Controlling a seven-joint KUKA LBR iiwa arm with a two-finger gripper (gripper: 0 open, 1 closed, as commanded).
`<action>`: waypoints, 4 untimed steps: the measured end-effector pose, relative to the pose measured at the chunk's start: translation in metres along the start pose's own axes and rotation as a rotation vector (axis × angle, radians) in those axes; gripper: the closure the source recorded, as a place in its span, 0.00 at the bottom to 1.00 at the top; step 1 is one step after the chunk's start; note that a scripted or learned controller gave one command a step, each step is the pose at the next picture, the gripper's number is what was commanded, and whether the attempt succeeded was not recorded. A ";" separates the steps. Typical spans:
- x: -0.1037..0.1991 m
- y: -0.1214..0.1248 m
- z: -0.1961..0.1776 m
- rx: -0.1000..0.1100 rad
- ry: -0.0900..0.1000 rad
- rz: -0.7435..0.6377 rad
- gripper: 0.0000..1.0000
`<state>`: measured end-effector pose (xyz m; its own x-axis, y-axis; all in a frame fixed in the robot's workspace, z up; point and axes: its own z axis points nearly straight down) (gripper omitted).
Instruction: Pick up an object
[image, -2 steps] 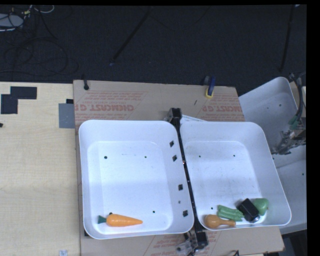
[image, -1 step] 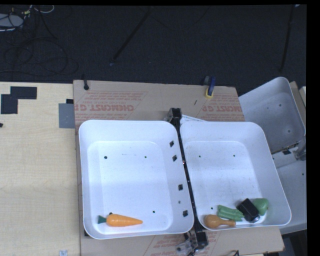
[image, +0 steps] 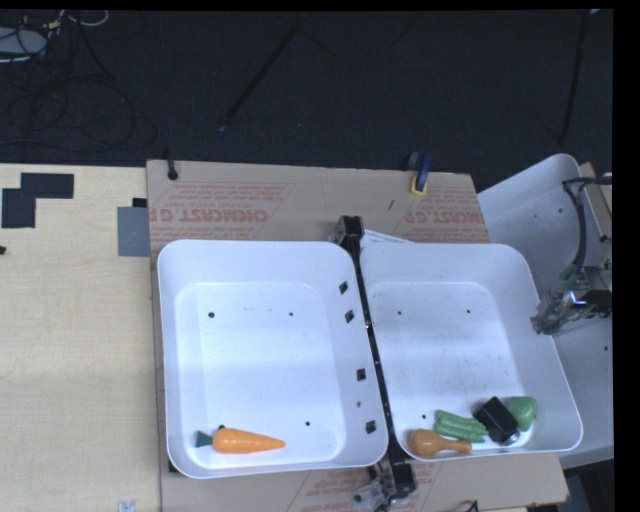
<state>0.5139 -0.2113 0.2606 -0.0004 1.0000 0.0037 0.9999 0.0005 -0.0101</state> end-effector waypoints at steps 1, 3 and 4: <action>0.028 -0.011 -0.022 -0.007 -0.002 -0.001 1.00; 0.045 -0.040 -0.132 -0.015 -0.007 0.003 1.00; 0.030 0.005 0.046 0.003 0.000 0.001 1.00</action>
